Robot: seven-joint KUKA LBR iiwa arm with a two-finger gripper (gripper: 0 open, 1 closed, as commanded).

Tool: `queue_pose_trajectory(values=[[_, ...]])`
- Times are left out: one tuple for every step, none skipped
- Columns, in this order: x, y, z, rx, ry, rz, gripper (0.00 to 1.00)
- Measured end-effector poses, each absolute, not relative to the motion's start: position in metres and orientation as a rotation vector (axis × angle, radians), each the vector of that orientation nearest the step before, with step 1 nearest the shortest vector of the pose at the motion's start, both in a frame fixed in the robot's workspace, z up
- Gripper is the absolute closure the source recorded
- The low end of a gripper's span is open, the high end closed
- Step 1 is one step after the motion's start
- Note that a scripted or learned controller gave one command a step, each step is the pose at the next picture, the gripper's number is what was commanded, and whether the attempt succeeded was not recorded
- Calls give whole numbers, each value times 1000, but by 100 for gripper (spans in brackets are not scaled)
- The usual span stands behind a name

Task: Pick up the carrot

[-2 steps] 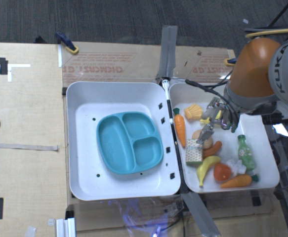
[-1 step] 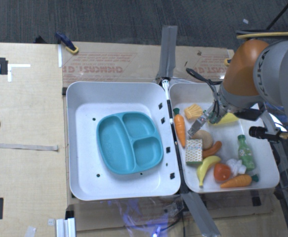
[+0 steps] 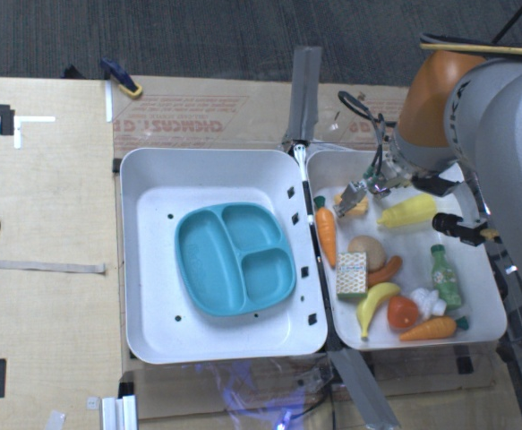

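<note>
While the end effector [image 3: 357,195] hangs low inside the right bin [image 3: 475,330], I cannot tell how its jaws stand. The carrot [image 3: 327,235] lies just left of it against that bin's left wall, beside a banana [image 3: 374,303] and green bottle [image 3: 445,278].

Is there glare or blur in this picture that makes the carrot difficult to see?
Camera view: the carrot by the right bin's left wall is sharp and evenly lit; violet glare sits on the bench's front edge, away from it; the gripper is small and slightly soft.
</note>
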State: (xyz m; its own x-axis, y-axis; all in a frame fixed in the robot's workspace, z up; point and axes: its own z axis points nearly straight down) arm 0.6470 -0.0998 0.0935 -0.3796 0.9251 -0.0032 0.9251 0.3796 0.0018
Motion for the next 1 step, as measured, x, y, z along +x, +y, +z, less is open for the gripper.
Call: queue_pose_trajectory(values=[[648,-99,104,1740,2607,-2,100]])
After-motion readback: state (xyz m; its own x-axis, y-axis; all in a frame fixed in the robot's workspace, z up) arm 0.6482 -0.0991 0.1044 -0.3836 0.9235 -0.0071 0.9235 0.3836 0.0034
